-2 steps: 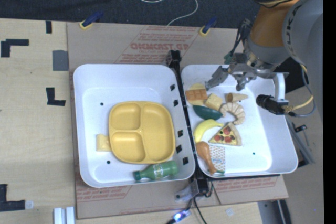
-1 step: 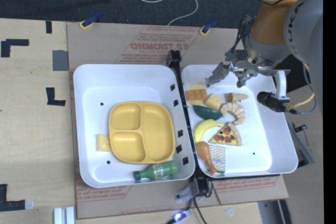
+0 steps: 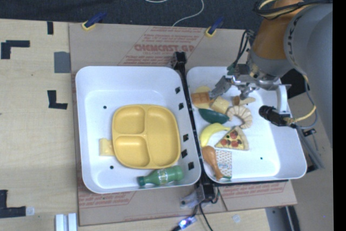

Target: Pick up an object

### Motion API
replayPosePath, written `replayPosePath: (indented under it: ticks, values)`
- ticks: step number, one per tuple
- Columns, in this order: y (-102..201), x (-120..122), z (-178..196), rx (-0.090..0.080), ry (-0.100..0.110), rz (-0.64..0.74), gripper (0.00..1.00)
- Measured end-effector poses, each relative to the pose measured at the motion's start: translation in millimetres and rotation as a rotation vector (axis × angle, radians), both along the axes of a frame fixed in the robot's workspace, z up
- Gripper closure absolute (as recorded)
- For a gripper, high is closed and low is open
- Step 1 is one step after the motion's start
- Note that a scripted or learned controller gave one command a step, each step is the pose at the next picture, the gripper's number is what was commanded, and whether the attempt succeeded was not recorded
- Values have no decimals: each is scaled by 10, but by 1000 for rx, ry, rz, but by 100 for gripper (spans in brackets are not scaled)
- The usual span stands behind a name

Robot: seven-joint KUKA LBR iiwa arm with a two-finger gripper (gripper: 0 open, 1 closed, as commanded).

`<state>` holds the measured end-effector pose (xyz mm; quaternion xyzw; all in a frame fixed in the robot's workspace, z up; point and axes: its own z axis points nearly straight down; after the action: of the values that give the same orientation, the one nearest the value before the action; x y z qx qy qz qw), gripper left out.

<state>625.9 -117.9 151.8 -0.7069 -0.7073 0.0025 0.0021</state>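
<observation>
My gripper (image 3: 233, 92) hangs over the back of the right bin (image 3: 281, 154), fingers spread open and nothing between them. Just below it lie a beige chunk (image 3: 220, 105) and a curled shrimp-like piece (image 3: 241, 114). To its left sits a bread-coloured piece (image 3: 200, 98). Further forward are a dark green piece (image 3: 212, 115), a yellow banana (image 3: 211, 131), a pizza slice (image 3: 233, 139) and an orange carrot (image 3: 210, 159).
The left bin (image 3: 92, 94) holds a yellow divided plate (image 3: 146, 135), a green bottle (image 3: 161, 176) lying at its front and a small yellow wedge (image 3: 105, 146). A ridge (image 3: 186, 116) separates the bins. The grey arm (image 3: 303, 35) enters from the right.
</observation>
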Motion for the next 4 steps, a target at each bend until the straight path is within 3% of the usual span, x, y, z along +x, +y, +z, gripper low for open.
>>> replayPosePath:
  ticks: [1,2,3,4]
  values:
    - [66,68,-504,0,-2,2,0]
    - [73,64,-687,-1,-3,2,0]
    - [79,68,-575,-1,-4,2,100]
    - [13,2,-35,0,-9,0,100]
